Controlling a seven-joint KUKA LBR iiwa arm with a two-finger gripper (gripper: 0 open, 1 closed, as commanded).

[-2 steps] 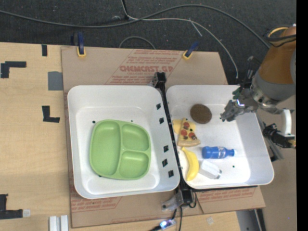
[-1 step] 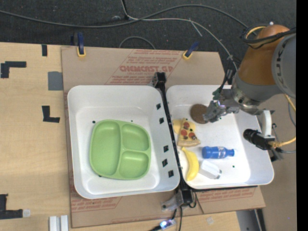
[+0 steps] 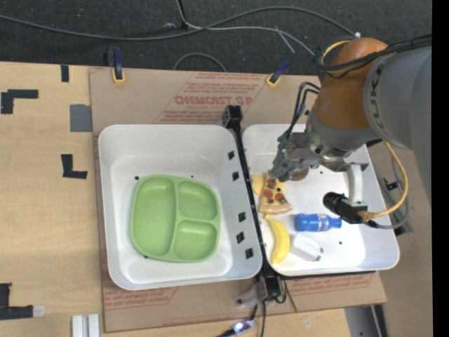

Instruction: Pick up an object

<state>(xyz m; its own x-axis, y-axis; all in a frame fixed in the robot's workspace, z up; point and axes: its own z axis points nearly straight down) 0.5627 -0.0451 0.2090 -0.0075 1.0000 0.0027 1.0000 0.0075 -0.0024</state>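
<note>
On your left, the left bin (image 3: 112,146) holds a green divided plate (image 3: 175,217), lying flat well left of the divider (image 3: 242,181) between the two bins. Just right of that divider, in the right bin (image 3: 379,255), you have a pizza slice toy (image 3: 274,198) with a banana (image 3: 279,240) directly below it. Further right of the divider lie a blue bottle (image 3: 314,222) and a small white object (image 3: 306,248) beneath it. The arm (image 3: 358,97) reaches in from the right, wrist bent downward, and the hand (image 3: 283,168) hangs just above the pizza slice, close to the divider. You cannot tell from here whether it is open or closed.
</note>
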